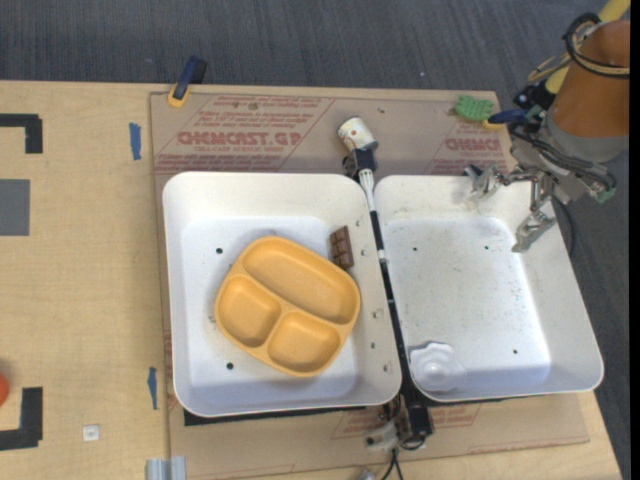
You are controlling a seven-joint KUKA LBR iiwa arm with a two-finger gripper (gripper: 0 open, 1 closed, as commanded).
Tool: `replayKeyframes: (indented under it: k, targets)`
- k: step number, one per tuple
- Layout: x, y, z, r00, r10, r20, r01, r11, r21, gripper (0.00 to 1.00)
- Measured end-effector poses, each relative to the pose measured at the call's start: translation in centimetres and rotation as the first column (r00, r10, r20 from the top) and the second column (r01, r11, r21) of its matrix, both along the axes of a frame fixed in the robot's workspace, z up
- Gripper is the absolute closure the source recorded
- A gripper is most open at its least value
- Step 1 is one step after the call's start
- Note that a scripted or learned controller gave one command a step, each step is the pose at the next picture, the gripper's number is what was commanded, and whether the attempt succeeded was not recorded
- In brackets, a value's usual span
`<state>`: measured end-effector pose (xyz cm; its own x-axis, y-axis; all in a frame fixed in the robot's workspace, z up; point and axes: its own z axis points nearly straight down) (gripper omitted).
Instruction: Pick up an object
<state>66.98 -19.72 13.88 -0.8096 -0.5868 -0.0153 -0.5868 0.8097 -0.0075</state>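
Observation:
A yellow three-compartment plate (288,305) lies in the left bin (190,208). A small brown block (341,247) rests beside the plate, against that bin's right wall. A clear, whitish lump (435,364) sits at the near edge of the right bin (560,328). My gripper (508,206) hangs over the far right part of the right bin, well away from all three objects. Its fingers (533,228) are spread open and nothing is between them.
The bins sit on a cardboard sheet (250,128) on the wooden bench. A white-capped clamp (355,136) stands at the far end of the seam between the bins. A blue-and-yellow clip (186,80) and a green clip (472,108) hold the sheet's far edge.

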Motion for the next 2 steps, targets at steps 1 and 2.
replayKeyframes:
  k: [1,2]
  targets:
    - [-6.8,-1.1,-5.3,0.975,0.221,-0.014,-0.221,0.975,-0.002,0.00]
    - [-14.2,-2.6,-5.4,0.996,0.090,-0.014,-0.090,0.996,-0.002,0.00]
